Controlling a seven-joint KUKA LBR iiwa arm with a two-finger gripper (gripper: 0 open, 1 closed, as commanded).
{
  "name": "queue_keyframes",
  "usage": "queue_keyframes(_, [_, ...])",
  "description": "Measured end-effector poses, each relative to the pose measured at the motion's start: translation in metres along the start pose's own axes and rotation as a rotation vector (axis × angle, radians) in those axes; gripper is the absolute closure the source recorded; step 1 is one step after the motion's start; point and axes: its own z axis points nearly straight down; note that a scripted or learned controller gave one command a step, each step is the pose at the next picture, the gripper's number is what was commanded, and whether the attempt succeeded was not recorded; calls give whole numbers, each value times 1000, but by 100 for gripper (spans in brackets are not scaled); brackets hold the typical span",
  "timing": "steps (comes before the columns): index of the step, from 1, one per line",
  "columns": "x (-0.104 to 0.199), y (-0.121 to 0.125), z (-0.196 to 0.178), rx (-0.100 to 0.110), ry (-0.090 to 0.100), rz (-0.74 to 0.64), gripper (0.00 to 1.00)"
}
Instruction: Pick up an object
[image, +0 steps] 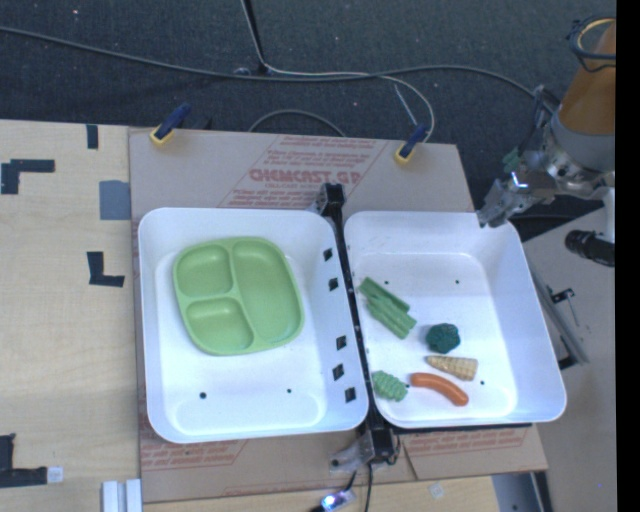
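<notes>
Arm parked off the right bin's far right corner; nothing held.

Tool (497, 212) sits just outside the right bin (520, 300), at its upper-right corner; cannot tell whether it is open or closed. Right bin contents: celery (387, 306) left of centre, broccoli (443, 337) beside it toward the right, corn (452, 367) just below the broccoli, sausage (439, 388) near the front wall, small green piece (390, 385) at front left. Left bin (160, 330) holds a green plate (238, 295) with three compartments.
</notes>
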Motion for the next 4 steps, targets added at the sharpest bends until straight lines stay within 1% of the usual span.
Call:
queue_keyframes(1, [40, -21, -2, 6, 2, -2, 100])
queue_keyframes(2, [87, -40, -9, 7, 3, -3, 100])
queue_keyframes(3, [139, -68, -8, 9, 3, -3, 100])
queue_keyframes(4, [191, -75, -6, 8, 2, -4, 100])
